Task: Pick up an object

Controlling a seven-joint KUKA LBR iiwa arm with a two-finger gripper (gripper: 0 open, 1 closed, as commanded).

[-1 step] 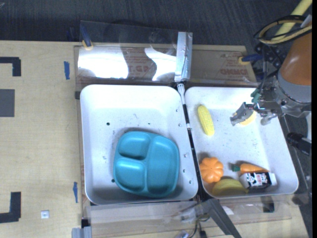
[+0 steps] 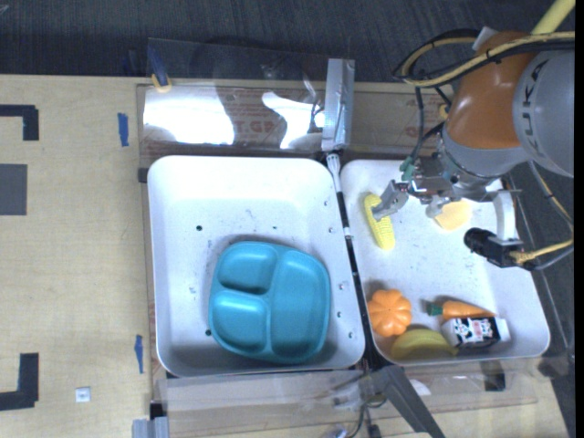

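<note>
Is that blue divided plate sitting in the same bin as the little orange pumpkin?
No, the blue divided plate lies in the left bin, while the pumpkin sits in the right bin.

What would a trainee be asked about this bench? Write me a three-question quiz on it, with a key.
1. True or false: the blue divided tray lies in the left bin.
2. Which item lies nearest the hand?
A. the orange pumpkin
B. the yellow corn cob
C. the small carton
3. Fill in: the pumpkin sits in the ____ bin, against its near-left corner.

Key: 1 true; 2 B; 3 right. The corn cob lies just below and left of the hand, while the pumpkin and carton lie along the near edge.
</note>
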